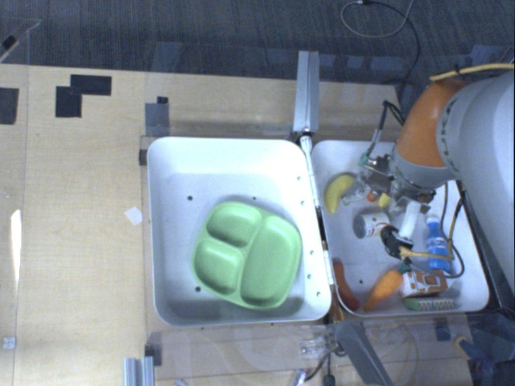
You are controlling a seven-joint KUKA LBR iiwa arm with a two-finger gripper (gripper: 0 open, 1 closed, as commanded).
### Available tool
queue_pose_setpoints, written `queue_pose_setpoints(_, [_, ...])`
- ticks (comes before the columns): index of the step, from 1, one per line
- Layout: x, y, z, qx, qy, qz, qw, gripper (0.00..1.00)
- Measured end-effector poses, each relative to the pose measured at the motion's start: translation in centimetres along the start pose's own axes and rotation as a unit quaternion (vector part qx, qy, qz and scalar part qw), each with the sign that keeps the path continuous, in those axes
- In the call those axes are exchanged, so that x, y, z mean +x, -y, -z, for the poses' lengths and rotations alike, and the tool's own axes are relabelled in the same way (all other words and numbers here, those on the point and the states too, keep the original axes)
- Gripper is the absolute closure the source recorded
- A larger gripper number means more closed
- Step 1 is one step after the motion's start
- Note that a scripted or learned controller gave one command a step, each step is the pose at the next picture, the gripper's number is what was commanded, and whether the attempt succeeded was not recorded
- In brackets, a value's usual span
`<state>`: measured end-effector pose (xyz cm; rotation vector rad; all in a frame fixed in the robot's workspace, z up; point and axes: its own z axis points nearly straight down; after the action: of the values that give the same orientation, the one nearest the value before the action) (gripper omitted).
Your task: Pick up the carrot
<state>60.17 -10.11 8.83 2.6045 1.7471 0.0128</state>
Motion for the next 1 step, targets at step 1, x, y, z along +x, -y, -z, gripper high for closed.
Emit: queue_pose_setpoints(1, [0.25, -0.21, 1.19, -0.003, -0.002, 0.001, 1.0, 1.0])
